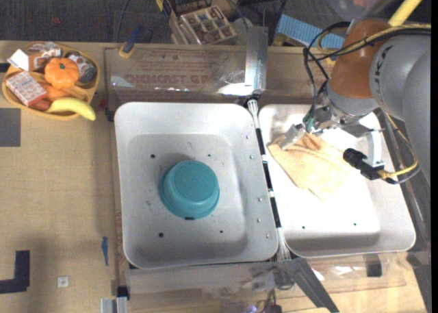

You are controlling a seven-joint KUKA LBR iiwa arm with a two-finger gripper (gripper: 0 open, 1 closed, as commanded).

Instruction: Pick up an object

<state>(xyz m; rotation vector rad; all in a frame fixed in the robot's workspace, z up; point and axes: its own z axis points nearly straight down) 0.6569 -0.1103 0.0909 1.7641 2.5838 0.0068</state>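
**Arm reaching low into the right bin, over the tan cloth**

Presently the arm (393,65) is coming in from the right, its grey body and orange band (359,58) bending down over the back of the right bin (356,229), with the wrist pointing down and to the left. The hand (313,125) is sitting low at the upper left part of that bin, right at the back edge of the tan cloth (311,164).

Going from the left across the table (55,202): a yellow bowl of toy food (48,85) is resting at the far left corner, with an orange pumpkin and a banana in it. Next, the left bin (137,133) is holding a teal bowl (190,188), turned upside down near its middle. A clear plastic panel (178,72) is lying behind that bin. Beyond the table, boxes and a wire rack are crowding a dark floor. Black cables are looping round the arm.

The cloth is lying crumpled in the left half of the right bin, running from the hand down towards the bin's middle. The hand is touching or nearly touching the cloth's raised, orange-tinged end; how far it is spread, and whether it is pinching the cloth, I cannot tell, since the tips are too small and blurred.
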